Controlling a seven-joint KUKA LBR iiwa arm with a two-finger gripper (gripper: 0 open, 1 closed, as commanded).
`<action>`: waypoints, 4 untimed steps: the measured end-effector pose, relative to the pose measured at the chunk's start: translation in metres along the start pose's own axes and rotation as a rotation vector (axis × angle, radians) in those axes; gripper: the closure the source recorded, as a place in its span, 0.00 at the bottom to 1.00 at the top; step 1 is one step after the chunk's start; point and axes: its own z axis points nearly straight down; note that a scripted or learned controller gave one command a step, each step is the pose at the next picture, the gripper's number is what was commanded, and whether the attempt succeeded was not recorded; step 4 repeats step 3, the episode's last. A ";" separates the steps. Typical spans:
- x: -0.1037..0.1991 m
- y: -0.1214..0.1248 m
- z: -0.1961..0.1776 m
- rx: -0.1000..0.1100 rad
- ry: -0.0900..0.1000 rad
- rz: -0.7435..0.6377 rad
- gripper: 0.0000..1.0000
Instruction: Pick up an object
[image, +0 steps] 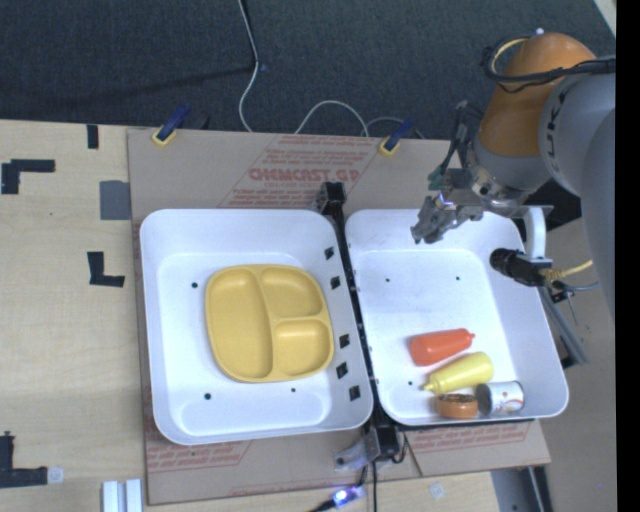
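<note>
Camera view. The right bin (395, 262) serves as landmark. Inside it, at the near right corner, four small things lie crowded: an orange carrot (441, 345), just nearer than it a yellow bottle (460, 373), then a small can (501, 398) against the bin's near wall, with a brown ring-shaped piece (458, 405) touching the can's left end. Any of these would serve the task.

The gripper (430, 226) hangs over the bin's far rim, well apart from the cluster. Its fingers are too dark and small to read, so I cannot tell how far they stand apart; nothing is seen between them.

Handling, as a judgement: all four look like light, stiff plastic toys with smooth, rounded skins likely to slip or roll. The carrot is the best candidate, having bare floor on its far side; take it across its thick middle. The bottle and can are hemmed by neighbours and the wall.

Room: the far and middle floor of the right bin is bare, giving a free descent. Left of this bin sits a second bin (170, 240) carrying a yellow divided plate (268, 322), broad and shallow, awkward to pinch.
</note>
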 end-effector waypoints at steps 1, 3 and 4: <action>0.060 0.004 -0.011 -0.002 0.001 -0.001 1.00; 0.173 0.009 -0.021 0.000 0.000 0.000 1.00; 0.173 0.009 -0.021 0.000 0.000 0.000 1.00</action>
